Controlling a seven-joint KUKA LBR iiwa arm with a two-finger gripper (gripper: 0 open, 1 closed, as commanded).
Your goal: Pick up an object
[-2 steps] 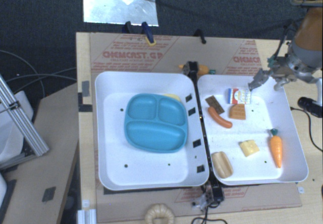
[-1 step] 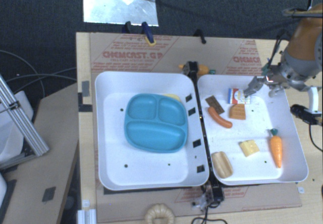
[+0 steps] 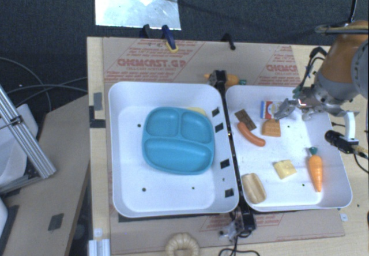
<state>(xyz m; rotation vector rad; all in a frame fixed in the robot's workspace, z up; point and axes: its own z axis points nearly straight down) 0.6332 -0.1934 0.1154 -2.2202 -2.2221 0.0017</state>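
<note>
Toy food lies scattered flat in the shallow white right-hand bin [image 3: 340, 194], so the two-finger gripper [image 3: 283, 109] hangs low, jaw opening impossible to tell, over the small orange-brown bread-like block [image 3: 271, 128] just below it, a likely pick

Blue divided plate [image 3: 177, 140]; white bins [image 3: 130, 151]; orange carrot [image 3: 315, 172]; red-orange sausage [image 3: 251, 134]; pale yellow cheese [image 3: 284, 169].

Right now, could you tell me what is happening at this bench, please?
The arm's gripper hovers over the far part of the right bin, above a toast piece and a small carton. It holds nothing that can be seen. A sausage, cheese, carrot and bread roll lie loose there.
</note>
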